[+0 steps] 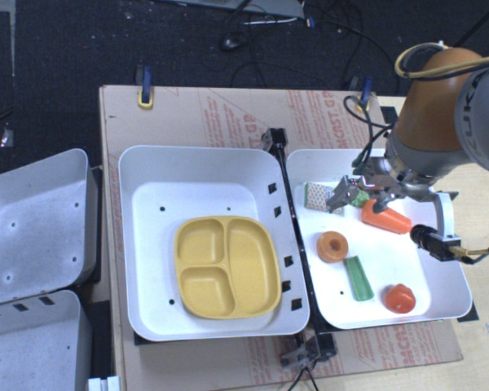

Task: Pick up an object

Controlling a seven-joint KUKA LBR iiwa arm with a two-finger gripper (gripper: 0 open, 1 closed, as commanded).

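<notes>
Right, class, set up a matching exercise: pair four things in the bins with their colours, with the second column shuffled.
Things:
1. divided tray in the left bin
2. ring
3. stick
4. small fruit at the near right corner

Colours:
A. green
B. red
C. yellow
D. orange-brown

Pairs: 1-C, 2-D, 3-A, 4-B

1. I can't make out the gripper (348, 195) fingers; the wrist hides them.
2. The arm (440, 112) covers the right bin's (452, 300) far corner and runs off the right edge.
3. The orange carrot-like piece (385, 217) lies partly under the gripper body.
</notes>
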